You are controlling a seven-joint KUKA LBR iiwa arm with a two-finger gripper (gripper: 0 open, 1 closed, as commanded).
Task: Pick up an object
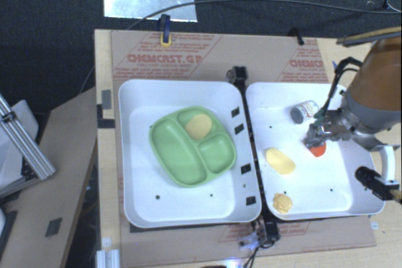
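In the right bin (352, 201), my gripper (320, 135) hangs over a small red-orange object (318, 150), which peeks out just below it. Whether the two touch is hidden by the gripper body. A small grey-and-white can (302, 112) lies on its side up and to the left of the gripper. A pale yellow oblong object (281, 161) lies to the gripper's lower left. Near the bin's front edge sits a small yellow-orange lump (282, 202).
The left bin (135, 198) holds a green divided plate (182, 163) with a pale yellow piece (199, 126) in its upper compartment. Black clips (246, 167) run along the rim between the bins. The grey arm (377, 88) covers the right bin's far right side.
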